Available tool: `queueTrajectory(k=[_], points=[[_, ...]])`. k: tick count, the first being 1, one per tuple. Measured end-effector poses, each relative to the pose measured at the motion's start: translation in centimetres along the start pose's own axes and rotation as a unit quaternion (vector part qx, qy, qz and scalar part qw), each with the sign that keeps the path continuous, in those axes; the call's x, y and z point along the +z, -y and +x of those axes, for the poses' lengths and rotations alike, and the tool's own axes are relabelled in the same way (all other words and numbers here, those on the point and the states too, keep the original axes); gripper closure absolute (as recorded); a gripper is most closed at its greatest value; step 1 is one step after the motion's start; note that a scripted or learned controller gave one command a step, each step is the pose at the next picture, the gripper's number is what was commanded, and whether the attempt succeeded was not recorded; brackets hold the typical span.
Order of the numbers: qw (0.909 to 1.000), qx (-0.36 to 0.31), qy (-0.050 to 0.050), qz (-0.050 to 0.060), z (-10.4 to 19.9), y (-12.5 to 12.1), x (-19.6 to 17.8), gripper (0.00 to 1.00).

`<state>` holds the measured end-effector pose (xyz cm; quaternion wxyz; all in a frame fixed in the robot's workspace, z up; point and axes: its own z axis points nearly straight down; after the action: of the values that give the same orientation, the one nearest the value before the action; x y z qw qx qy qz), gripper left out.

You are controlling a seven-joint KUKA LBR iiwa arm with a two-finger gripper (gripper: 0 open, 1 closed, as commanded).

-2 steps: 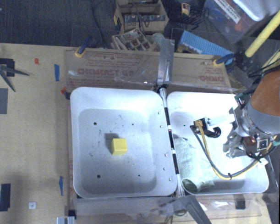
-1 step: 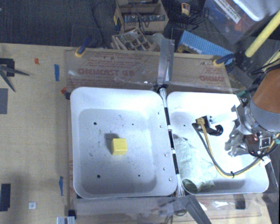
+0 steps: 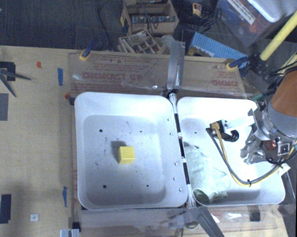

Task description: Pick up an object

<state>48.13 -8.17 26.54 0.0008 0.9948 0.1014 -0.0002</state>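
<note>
A small yellow block lies near the middle of the left bin. In the right bin a rolled pale green-white cloth rests along the left wall, its open end toward the front corner. My gripper hangs low over the right side of the right bin, under the grey wrist and orange band. It is well to the right of the cloth and far from the yellow block. I see nothing held in it.
A yellow cable with a black hook end loops from the wrist across the right bin floor. A metal divider separates the bins. Clutter, boxes and a clear sheet sit behind the bins.
</note>
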Motion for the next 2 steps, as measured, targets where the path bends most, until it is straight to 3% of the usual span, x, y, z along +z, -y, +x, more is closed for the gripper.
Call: queueTrajectory(k=[1, 2], points=[[1.0, 0.001, 0.0, 0.0, 0.0, -0.1, -0.9, 1.0], [1.0, 0.002, 0.0, 0.001, -0.8, -2.8, -1.6, 1.0]])
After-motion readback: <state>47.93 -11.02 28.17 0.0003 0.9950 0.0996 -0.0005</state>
